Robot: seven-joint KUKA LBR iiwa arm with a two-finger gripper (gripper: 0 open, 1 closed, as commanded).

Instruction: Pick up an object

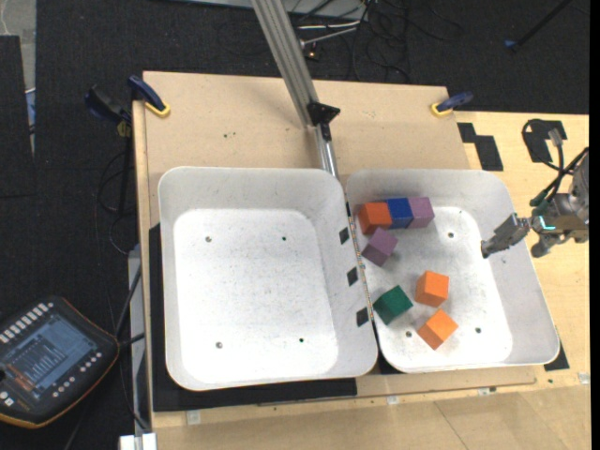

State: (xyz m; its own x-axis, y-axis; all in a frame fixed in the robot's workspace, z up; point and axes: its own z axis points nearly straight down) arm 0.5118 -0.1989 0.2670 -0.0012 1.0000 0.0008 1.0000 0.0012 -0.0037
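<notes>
Camera view: seven small blocks [405, 251] — orange, blue, purple, green — scattered in right bin [525, 336]. End effector [520, 235] at its right rim, finger spread unclear. Tan surface [244, 120], dark floor.

The desk [244, 111] looks like pale, matt wood board. Both white bins [253, 279] show smooth plastic, faintly speckled. The coloured blocks [432, 287] look matt and solid. At the far side, a metal bar [281, 40] gleams dully.
</notes>
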